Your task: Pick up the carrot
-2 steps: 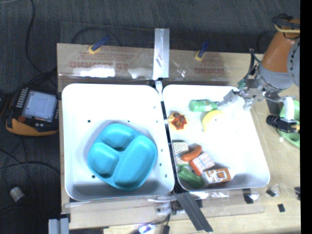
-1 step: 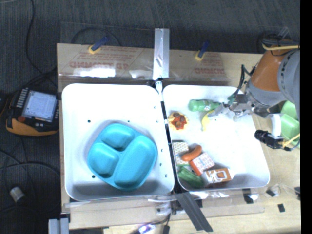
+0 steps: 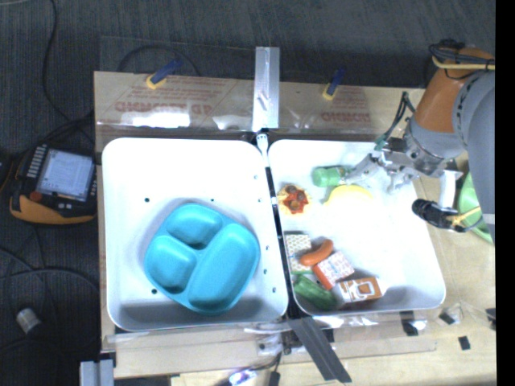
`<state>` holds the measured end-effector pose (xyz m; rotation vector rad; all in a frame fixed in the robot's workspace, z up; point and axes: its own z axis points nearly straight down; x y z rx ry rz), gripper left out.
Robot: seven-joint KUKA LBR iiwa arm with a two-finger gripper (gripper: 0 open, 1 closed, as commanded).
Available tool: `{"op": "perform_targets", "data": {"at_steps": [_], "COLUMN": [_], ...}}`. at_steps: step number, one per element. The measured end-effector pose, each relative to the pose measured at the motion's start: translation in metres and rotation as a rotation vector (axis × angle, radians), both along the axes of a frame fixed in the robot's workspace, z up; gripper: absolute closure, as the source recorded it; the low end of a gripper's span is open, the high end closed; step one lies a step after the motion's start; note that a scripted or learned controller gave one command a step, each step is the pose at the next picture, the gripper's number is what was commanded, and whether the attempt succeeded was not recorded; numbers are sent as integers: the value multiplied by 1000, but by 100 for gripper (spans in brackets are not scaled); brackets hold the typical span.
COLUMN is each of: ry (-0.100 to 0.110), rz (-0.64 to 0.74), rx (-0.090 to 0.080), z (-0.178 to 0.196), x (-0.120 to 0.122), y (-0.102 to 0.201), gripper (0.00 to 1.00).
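Left bin (image 3: 129, 175) has 1 blue tray (image 3: 203, 254). Right bin (image 3: 402, 240) has approx 7 food bits, w/ gripper (image 3: 378, 166) above; finger state: can't tell.

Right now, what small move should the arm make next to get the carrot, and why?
Probably swing the gripper toward the carrot: the gripper sits near the right bin's far edge beside a green item, while the carrot lies apart, nearer the front among small boxes.
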<state>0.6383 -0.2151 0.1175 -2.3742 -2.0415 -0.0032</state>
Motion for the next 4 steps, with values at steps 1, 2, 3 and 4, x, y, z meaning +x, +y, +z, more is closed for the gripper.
{"op": "perform_targets", "data": {"at_steps": [1,2,3,4], "ry": [2,8,0,-2], "rz": [75,78,257,368], "rx": [-9,-4,-10,-7], "z": [81,86,129,234], "x": [-57,-57,-50,-58], "y": [32,34,100,134], "gripper": [0,100,100,100]}}
